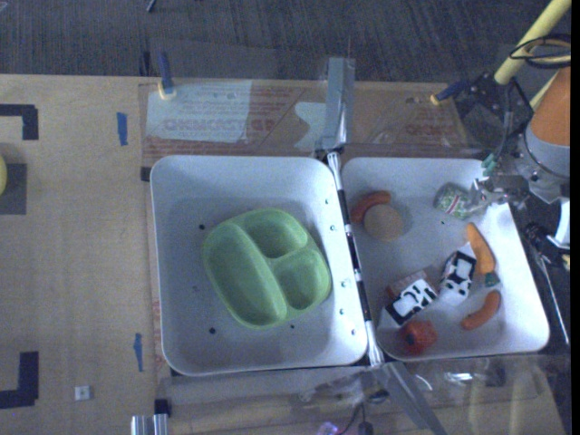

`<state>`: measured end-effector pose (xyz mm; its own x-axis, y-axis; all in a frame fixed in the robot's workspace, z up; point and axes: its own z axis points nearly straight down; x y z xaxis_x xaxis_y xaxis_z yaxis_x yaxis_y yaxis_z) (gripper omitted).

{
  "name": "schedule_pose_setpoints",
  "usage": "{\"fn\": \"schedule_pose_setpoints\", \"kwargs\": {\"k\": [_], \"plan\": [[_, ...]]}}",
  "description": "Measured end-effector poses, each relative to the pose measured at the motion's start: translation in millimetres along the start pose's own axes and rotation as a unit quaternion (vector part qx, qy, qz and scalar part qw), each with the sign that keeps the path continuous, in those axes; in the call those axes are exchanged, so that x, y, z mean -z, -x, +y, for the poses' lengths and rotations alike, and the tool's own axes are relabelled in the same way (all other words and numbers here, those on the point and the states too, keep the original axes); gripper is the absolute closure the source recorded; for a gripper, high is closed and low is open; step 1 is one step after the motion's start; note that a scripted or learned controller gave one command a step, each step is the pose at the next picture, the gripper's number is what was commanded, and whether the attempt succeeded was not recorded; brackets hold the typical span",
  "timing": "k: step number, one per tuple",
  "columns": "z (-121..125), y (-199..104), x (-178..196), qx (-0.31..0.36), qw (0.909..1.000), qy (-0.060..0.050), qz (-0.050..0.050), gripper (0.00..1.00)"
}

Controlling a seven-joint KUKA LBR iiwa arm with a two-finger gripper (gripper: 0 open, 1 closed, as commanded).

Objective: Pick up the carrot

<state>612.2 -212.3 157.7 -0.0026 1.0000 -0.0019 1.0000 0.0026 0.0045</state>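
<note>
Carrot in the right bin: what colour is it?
Orange with a green tip, carrot, camera view.

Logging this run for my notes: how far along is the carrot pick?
Nothing looks done yet: the orange carrot with a green stem lies on the floor of the right white bin, beside the black-and-white cow toy. In hand: the gripper sits above the bin's upper right corner, apart from the carrot. Left: descend, grasp, lift.

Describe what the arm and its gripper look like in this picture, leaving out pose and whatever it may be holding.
The arm comes in at the right edge: a grey body with an orange band above the wrist. Below it the gripper is a small, pale metallic assembly, too blurred to make out in detail. Dark cables loop behind the arm, beside a yellow tube running up toward the top right corner.
</note>
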Motion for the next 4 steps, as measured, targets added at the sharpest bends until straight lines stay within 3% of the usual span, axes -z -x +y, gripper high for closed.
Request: {"fn": "schedule_pose_setpoints", "kwargs": {"k": [1,2,3,4], "plan": [[0,0,0,0.0,1.0,-0.001,0.0,0.0],[-20,0,-50,0.022,0.9997,0.01,0.002,0.0],[-36,-2,-53,-0.017,0.9996,0.02,0.002,0.0],[-35,10,-36,-0.021,0.9994,0.026,-0.011,1.0]]}}
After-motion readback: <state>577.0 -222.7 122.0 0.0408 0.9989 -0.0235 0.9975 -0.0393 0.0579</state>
